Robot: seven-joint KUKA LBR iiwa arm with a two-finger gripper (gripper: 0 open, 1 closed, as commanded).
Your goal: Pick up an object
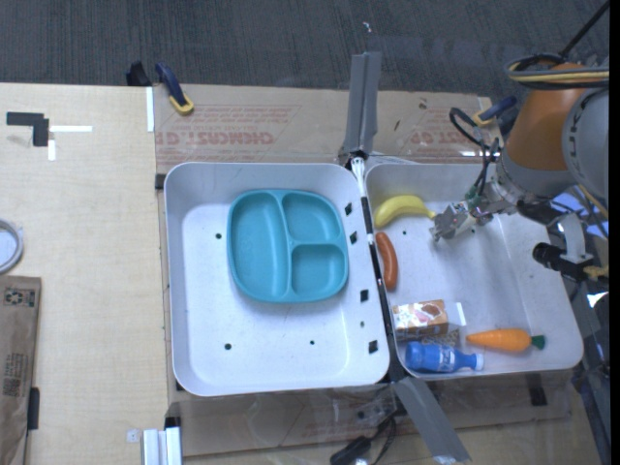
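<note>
The right bin [504, 279] holds a yellow banana [401, 207] at its back left, a reddish sausage [387, 260] along its left wall, a small orange-and-white carton [421, 316], a blue bottle [441, 358] at the front and an orange carrot [502, 339] at the front right. My gripper [451, 222] hangs over the back of this bin, just right of the banana and apart from it. Nothing shows between its fingers.
A teal divided plate [288, 245] lies in the left bin [194, 298]. A grey divider post [363, 105] rises behind where the two bins meet. Cables [480, 124] loop by the arm at the back right. A blue-and-yellow clamp [172, 89] sits on the bench at the back.
</note>
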